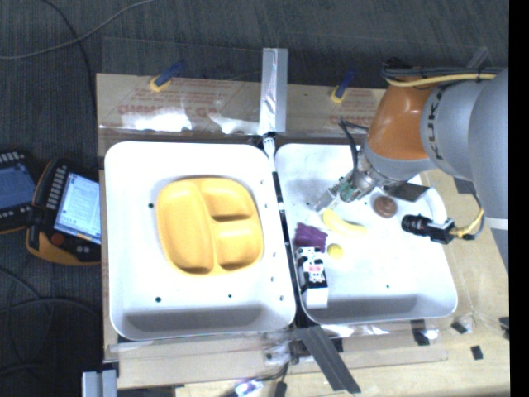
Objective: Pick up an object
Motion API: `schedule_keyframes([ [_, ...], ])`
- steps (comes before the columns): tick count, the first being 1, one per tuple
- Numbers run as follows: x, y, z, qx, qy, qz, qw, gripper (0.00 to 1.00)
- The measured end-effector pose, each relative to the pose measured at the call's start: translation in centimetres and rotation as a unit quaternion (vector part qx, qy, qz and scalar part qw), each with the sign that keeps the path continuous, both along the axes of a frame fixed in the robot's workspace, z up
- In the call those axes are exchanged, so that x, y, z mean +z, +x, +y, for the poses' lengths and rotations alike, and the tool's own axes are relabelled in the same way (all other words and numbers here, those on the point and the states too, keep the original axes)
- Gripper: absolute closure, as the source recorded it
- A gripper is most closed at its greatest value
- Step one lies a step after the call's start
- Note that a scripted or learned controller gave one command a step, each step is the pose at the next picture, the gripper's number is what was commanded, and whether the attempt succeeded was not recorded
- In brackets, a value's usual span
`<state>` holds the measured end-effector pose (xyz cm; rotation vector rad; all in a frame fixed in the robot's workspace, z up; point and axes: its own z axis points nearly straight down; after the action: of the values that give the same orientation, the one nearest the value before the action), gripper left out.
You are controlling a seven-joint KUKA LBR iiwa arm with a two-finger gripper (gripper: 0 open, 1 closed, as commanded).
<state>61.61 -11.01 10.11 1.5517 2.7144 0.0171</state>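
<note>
Far left, off the bench on dark carpet: a handheld control pendant (pixel 64 213) with a lit screen, lying at about nine o'clock from the left bin. Left bin (pixel 132 304): shallow, white, rounded corners, containing one yellow divided tray (pixel 211 224) with three compartments, set near the bin's centre. Behind both bins, at twelve o'clock: a cardboard backing under clear plastic sheet, held by two blue-and-yellow clamps (pixel 166 75), with a silver tape strip (pixel 274 89) running down to the seam between the bins. Right bin (pixel 413 296): shallow, white, touching the left bin along its left wall. Contents, left to right: a purple item (pixel 310 235) close to the left wall; just at six o'clock from it, a small white box with black patches (pixel 313 271), apparently touching the purple item; a small yellow ball (pixel 335 251) just beside the purple item at three o'clock; a pale yellow banana-shaped piece (pixel 341 224) at twelve o'clock from the ball; a small brown round object (pixel 384 205) at three o'clock from the banana piece, well apart. Gripper (pixel 351 191): low over the right bin, just at one o'clock of the banana piece and near it; contact cannot be told, and its spread cannot be told at this size. Nothing is seen between its tips. Arm: grey with an orange band (pixel 401 131), entering from three o'clock.
</note>
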Motion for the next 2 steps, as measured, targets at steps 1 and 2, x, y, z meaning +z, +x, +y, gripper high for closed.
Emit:
schedule_keyframes([
  [1, 8.24, 5.26, 5.21, -0.124, -0.0007, 0.009, 0.9922, 1.0],
  [2, 8.25, 5.26, 5.17, -0.124, -0.0011, 0.009, 0.9922, 0.0],
])
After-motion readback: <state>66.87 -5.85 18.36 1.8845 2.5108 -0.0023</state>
